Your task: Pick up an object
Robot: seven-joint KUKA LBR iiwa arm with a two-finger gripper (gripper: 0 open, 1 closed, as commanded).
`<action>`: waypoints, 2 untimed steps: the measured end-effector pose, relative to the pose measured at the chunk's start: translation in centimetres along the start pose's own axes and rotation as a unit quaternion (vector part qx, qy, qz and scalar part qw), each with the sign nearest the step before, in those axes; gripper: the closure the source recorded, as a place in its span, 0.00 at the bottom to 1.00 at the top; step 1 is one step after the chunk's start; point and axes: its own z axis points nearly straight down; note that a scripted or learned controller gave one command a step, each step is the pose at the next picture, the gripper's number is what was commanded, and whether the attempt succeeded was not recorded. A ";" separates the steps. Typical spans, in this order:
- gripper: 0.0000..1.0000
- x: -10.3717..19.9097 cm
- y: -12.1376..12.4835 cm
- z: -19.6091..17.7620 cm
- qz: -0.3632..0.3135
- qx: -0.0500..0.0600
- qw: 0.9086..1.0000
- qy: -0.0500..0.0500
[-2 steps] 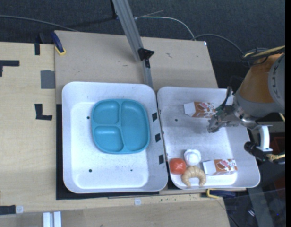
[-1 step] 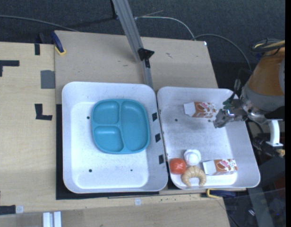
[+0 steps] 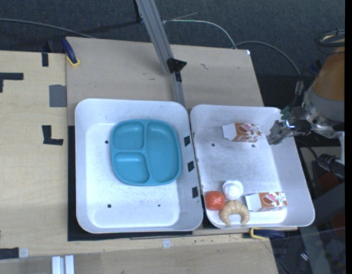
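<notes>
Nothing is picked up yet; the gripper [image 3: 277,133] hangs over the right bin's [image 3: 290,170] far right rim, carrying nothing; how far it is open, I cannot tell; a small carton [image 3: 242,132] lies just beside it; a tomato [image 3: 215,199], croissant [image 3: 234,211], white cup [image 3: 232,188] and second carton [image 3: 267,201] sit untouched at the near edge; reaching, closing and lifting all remain.

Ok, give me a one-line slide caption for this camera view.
Gripper at right bin's far edge near a carton; blue divided tray in left bin.
</notes>
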 end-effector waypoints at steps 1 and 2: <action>1.00 5.8 -0.8 0.9 -0.002 0.004 1.000 0.002; 1.00 10.8 -1.6 1.7 -0.002 0.004 1.000 0.002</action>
